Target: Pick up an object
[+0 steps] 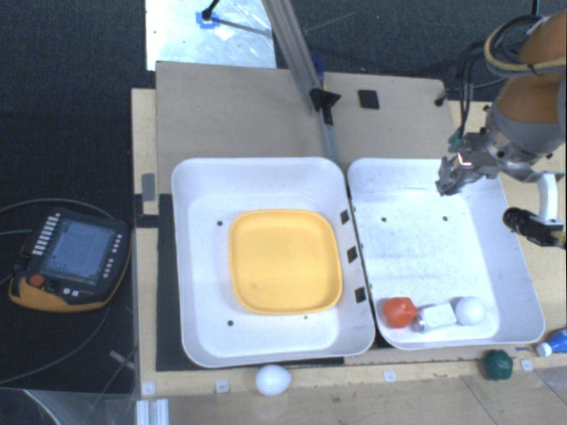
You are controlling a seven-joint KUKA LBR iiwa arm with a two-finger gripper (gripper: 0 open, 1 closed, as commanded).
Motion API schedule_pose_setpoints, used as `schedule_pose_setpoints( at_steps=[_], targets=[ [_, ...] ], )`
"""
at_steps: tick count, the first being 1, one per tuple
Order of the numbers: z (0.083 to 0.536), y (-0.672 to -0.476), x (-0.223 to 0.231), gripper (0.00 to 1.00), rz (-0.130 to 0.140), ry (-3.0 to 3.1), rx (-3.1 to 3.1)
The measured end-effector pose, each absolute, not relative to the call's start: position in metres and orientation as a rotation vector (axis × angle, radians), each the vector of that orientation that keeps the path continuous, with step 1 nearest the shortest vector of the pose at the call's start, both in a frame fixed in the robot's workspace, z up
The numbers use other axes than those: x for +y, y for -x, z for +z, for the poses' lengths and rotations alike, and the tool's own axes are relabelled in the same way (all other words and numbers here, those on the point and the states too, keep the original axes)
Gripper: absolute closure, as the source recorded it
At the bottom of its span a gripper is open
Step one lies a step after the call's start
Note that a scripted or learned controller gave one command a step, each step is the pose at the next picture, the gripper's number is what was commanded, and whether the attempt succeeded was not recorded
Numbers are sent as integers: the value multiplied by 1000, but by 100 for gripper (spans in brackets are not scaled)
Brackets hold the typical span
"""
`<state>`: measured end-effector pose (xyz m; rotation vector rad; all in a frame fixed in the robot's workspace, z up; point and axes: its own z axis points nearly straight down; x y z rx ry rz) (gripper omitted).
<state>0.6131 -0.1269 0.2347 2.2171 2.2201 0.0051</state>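
A: Where do the candidate objects lie relative to the hand [452, 181]?

B: The hand hovers over the far edge of the right bin [505, 237]. The orange object [398, 311], white block [437, 316] and white ball [469, 309] sit in a row along the near wall, well apart from it.

A: State of the hand?

B: Nothing is visibly held; how far it is open cannot be told.

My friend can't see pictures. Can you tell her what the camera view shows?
A robot gripper hangs over the far edge of the right white bin, away from an orange object and two white objects at its near edge. The left bin holds a yellow plate.
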Motion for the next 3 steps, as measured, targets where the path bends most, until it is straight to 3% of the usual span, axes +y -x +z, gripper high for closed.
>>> schedule_pose_setpoints(
  at_steps=[1, 3],
  targets=[
    [278, -614, -127, 100, 5, -2218, 2220],
    [253, -581, -42, 100, 0, -2219, 2225]
  ],
)
